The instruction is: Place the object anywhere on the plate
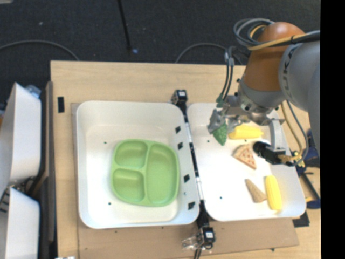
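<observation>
Bench (124, 80): you see bare wood mid-frame.
On it: two white bins, left bin (91, 128), right bin (226, 198).

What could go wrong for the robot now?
1. The hand sits right over a green piece that touches a yellow piece; it might grab or bump the wrong one.
2. The green plate is in the other bin, so the toy must travel over the middle wall and might drop there.
3. The pizza slice lies close by and might get pushed.
</observation>
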Robot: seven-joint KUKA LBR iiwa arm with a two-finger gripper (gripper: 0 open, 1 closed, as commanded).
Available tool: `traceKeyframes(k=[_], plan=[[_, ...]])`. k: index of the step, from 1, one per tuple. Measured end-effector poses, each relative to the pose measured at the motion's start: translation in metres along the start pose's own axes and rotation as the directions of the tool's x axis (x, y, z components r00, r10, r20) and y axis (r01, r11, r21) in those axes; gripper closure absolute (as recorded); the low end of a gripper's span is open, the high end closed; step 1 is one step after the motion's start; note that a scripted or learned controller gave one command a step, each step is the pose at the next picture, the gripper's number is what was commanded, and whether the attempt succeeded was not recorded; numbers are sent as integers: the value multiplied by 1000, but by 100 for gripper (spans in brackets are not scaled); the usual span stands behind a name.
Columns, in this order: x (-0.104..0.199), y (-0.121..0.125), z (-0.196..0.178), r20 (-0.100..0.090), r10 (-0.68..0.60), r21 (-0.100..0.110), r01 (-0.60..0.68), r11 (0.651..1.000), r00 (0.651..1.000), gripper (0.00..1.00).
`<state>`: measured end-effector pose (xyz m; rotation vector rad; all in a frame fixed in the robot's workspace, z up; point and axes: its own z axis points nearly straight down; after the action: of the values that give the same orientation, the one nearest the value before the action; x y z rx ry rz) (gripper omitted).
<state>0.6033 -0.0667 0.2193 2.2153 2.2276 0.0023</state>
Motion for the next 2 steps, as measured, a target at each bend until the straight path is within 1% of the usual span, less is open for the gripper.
traceKeyframes(k=[1,2], plan=[[47,-6,3,0,-1,1,1,1000,1000,100],[105,-24,3,0,-2,1,2,1000,1000,100]])
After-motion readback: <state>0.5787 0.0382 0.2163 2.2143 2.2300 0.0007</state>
